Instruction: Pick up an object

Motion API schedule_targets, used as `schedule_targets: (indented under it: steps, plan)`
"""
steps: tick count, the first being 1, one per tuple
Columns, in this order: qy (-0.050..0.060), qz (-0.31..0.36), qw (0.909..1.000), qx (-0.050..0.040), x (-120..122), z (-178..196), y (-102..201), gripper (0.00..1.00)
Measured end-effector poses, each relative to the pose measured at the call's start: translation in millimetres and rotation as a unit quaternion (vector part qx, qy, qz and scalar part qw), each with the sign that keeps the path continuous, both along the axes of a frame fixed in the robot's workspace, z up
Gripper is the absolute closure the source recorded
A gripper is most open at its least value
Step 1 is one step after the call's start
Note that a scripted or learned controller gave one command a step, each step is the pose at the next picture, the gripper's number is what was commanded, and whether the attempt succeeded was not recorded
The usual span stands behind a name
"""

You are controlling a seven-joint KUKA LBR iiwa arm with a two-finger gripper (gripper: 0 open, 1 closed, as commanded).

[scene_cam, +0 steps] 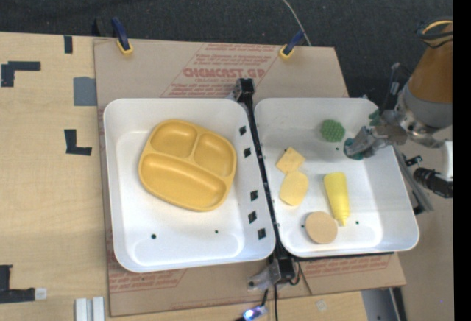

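The arm reaches in from the right, and its gripper (360, 144) hangs low over the right bin (383, 238), just beside the green ball (332, 129). It is too blurry to tell how the gripper is set. The arm's top is cut off.

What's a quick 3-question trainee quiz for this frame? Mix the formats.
1. True or false: the yellow divided plate lies in the right bin.
2. Which item is nearest the gripper? A) green ball B) round tan disc C) yellow bottle
3. Fill in: two pale yellow pieces lie in the ___ bin.

Key: 1 false, it lies in the left bin; 2 A; 3 right.
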State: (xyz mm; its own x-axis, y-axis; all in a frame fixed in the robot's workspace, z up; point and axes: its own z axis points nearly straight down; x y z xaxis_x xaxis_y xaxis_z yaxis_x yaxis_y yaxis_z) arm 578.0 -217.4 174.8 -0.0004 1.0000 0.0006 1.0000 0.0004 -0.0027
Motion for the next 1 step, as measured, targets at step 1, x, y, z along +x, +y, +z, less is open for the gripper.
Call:
schedule_targets:
  steps: [1]
  plan:
    - [0.001, 0.001, 1.0, 0.0004, 0.7, 24.1, 0.1, 1.0]
